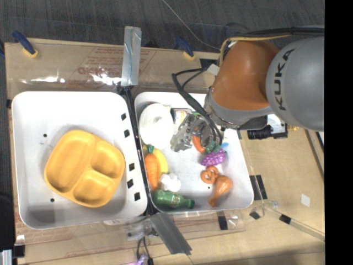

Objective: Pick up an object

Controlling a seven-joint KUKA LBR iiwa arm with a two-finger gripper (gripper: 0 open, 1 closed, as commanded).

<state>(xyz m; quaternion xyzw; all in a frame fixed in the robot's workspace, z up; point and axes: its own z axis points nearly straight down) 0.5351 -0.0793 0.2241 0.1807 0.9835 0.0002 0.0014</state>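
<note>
Gripper [187,134] down in right bin [242,195], apparently reaching for a pick; grip state impossible to tell. Toy food crowded close: purple grapes [214,158], carrot [151,170], green bottle [172,200]. Yellow tray [83,167] alone in left bin [22,148].

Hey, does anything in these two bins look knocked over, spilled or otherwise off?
Nothing spilled. The yellow tray sits askew in the left bin. The toy food, carrot and green bottle included, lies jumbled in the right bin.

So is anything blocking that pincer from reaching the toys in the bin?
Nothing visible does. The pincer is already low in the right bin, among the toys, with the purple grapes and an orange piece right beside it.
</note>
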